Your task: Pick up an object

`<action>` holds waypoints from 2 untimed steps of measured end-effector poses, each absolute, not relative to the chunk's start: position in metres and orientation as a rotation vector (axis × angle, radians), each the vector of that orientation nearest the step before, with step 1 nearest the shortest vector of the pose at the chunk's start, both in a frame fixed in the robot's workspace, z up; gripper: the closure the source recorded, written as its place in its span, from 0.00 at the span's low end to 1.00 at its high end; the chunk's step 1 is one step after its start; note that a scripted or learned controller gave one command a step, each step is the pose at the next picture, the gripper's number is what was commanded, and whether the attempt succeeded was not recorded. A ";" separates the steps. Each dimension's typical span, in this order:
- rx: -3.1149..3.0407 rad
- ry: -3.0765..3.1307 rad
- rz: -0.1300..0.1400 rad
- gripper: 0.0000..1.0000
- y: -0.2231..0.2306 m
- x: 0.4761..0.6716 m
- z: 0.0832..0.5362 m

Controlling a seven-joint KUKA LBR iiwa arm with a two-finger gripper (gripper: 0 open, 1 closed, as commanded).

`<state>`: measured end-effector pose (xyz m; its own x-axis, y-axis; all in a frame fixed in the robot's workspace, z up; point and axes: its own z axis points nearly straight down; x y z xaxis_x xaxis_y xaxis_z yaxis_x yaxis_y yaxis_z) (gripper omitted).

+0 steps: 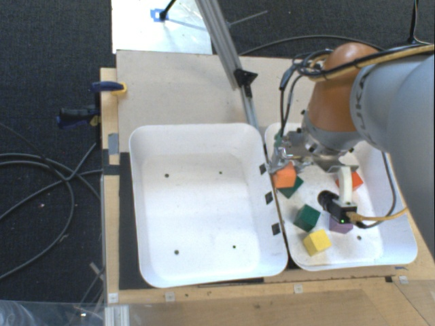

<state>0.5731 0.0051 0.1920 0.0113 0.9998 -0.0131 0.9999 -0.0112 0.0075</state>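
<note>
Bench (177,87): pale board, with two white bins side by side on it.

Arm (394,94): grey with an orange band, coming in from the right and bent down over the right bin (401,250).

Left bin (197,131): the wider-looking of the two, touching the right bin along their shared rim.

Slanting metal pole (221,32): runs from the top of the view down to the gap between the bins.

Gripper (281,158): low over the right bin's near-left part, just inside the shared rim. Released or clenched, cannot tell.

Orange block (286,178): directly under the gripper, touching or nearly touching it. Grasp not confirmed. It sits tilted, partly over a dark green block (291,190).

Green cube (306,218): near the bin's middle.

Yellow cube (317,242): just beside it, closer to the front wall.

Purple block (340,227): right of the green cube, partly hidden.

Red-orange block (356,180): further right, partly hidden.

Blue clamp (109,87): on the bench's left edge.
</note>
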 end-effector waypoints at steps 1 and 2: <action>2.217 2.235 -0.004 1.00 0.058 0.486 0.189; 2.212 2.223 0.007 1.00 0.046 0.519 0.241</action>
